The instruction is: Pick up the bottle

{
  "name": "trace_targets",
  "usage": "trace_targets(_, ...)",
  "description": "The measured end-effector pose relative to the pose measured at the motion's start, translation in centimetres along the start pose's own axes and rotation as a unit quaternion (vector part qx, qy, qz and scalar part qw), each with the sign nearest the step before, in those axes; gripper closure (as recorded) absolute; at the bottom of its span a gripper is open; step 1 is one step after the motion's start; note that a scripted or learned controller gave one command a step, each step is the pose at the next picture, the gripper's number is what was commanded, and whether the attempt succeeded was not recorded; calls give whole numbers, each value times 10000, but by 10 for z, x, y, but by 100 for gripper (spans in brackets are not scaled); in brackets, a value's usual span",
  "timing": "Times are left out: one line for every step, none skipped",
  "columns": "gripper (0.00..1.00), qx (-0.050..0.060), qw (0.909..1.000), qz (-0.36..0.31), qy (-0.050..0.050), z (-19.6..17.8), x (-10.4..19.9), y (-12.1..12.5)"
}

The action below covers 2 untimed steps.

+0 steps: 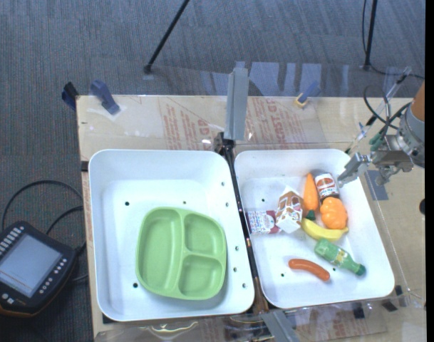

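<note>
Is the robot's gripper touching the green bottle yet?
Apart. The camera view shows the gripper up at the right bin's far right rim, while the green bottle lies lower down past the banana.

1. Two white bins: the left bin holds a pale green divided tray.
2. In the right bin, a green bottle with a yellow label lies at five o'clock.
3. A red sausage sits at six; a yellow banana and an orange fruit lie near centre.
4. A brown-and-white carton sits by an orange carrot.
5. The can is red and white.
</note>
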State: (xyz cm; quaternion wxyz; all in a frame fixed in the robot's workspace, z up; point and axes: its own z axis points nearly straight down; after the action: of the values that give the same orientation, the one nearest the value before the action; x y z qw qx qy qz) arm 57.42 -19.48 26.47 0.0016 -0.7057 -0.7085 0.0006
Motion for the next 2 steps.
trace_targets(0,-8,9984,567,-8,-30,-16,50)
trace_targets(0,15,9958,919,5,61,1,-35)
